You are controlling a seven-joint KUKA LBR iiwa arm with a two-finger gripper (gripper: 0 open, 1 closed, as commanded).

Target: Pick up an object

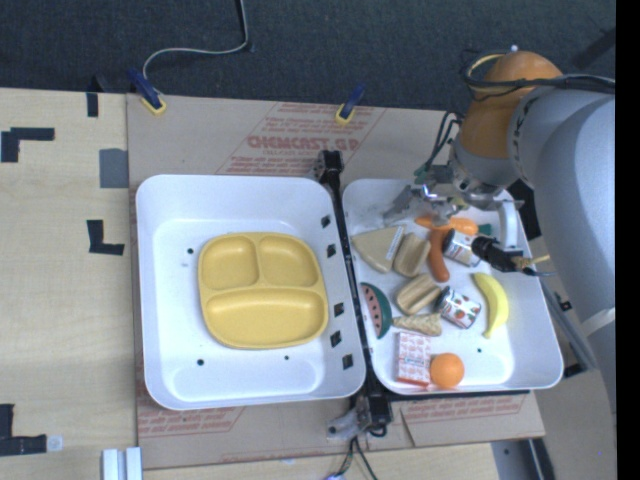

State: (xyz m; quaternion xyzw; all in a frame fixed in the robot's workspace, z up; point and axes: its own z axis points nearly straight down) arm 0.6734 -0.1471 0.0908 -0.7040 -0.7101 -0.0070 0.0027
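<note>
My gripper (428, 194) hangs low over the back of the right bin (530, 368), below the orange band of the arm (500, 108). Just under and in front of it lie an orange carrot (447, 225), a red sausage (438, 259) and a small can (461, 251). To their left sit a pale cheese wedge (373, 249) and a bread slice (410, 255). Further forward are a banana (494, 303), a bread roll (418, 293), a second can (460, 310), a watermelon slice (375, 309), a red packet (412, 357) and an orange (447, 370). I see nothing lifted.
The left bin (170, 228) holds a yellow divided plate (263, 290). A black clamp strip (338, 258) runs between the two bins. Brown cardboard (230, 138) lies under them, held by two yellow-and-blue clips at the back.
</note>
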